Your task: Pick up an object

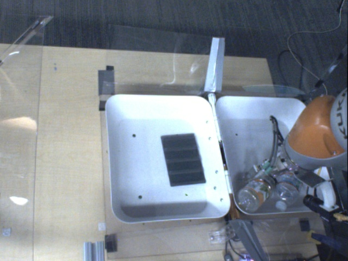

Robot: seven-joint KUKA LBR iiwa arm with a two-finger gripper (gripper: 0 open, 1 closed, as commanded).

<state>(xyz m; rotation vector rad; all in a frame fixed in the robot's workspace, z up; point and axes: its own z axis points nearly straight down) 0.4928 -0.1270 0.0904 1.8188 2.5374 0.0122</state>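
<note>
One fixed camera above the bench point(60, 145), angled down, both bins point(117, 162) in view

A pale wooden bench point(60, 145) fills the frame's left and centre. Dark carpet point(136, 4) runs along the top. A clear plastic sheet point(19, 129) lies over the left side, glinting. A grey upright strip point(215, 64) stands at upper centre.

Arm point(321, 132) cut off by the right edge, its orange band covering the right part of the right bin point(244, 116). Gripper point(274, 170) mostly hidden below the wrist — finger state impossible to tell. Clear bottles point(255, 192) blurred together — number not sure.
</note>
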